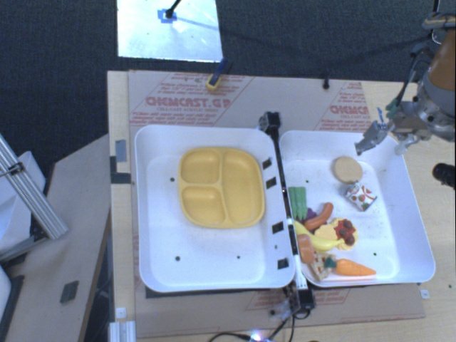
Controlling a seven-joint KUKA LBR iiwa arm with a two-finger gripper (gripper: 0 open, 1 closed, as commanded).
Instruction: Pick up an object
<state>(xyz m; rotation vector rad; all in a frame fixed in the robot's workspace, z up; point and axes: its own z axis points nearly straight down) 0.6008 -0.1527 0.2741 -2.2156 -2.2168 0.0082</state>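
A robotics lab: bench (178, 95), white bins (157, 262), aluminium framing (28, 198).

Arm (440, 84) grey, metallic sheen, rounded casing; an orange band (447, 54) wraps the body above the wrist; wrist section paler grey, blocky, with a darker housing below it; a dark cable (412, 73) loops along its left side; a small green-teal marking (391, 110) sits on the wrist housing; end effector (387, 138) grey, two slim pale fingers (370, 139), angular, tips lighter than the mounts; a separate black rounded part (446, 174) shows lower down; surface detail such as screws too blurred to make out.
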